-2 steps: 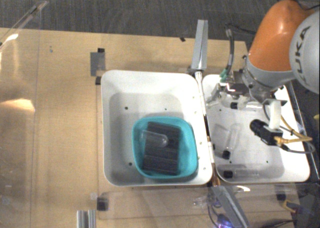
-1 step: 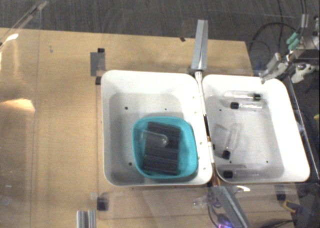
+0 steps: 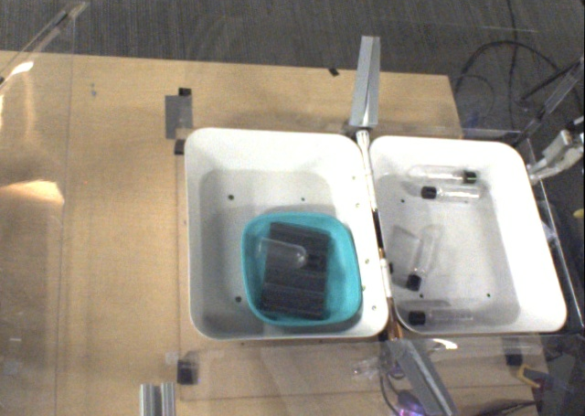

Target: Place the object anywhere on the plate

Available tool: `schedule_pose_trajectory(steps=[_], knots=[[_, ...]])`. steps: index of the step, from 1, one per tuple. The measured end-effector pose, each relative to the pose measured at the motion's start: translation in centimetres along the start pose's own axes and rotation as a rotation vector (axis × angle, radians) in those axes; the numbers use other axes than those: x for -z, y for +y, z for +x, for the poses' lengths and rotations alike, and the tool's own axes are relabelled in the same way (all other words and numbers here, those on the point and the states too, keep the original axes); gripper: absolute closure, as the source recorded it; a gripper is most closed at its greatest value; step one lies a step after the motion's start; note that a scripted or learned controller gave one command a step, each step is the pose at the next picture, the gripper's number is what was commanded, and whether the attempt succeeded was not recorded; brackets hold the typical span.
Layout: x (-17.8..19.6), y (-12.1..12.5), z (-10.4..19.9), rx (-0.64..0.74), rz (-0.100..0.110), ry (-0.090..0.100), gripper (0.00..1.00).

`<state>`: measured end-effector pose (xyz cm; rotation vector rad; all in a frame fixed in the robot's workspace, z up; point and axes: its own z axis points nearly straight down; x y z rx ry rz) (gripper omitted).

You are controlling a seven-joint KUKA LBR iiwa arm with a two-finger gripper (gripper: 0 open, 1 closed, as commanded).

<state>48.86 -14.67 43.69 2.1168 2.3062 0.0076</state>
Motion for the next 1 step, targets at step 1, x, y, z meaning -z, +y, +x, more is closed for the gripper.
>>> schedule_pose_trajectory(steps=[1], knots=[[1.17,0.34,0.14,0.011,-0.008,-0.005,1.00]])
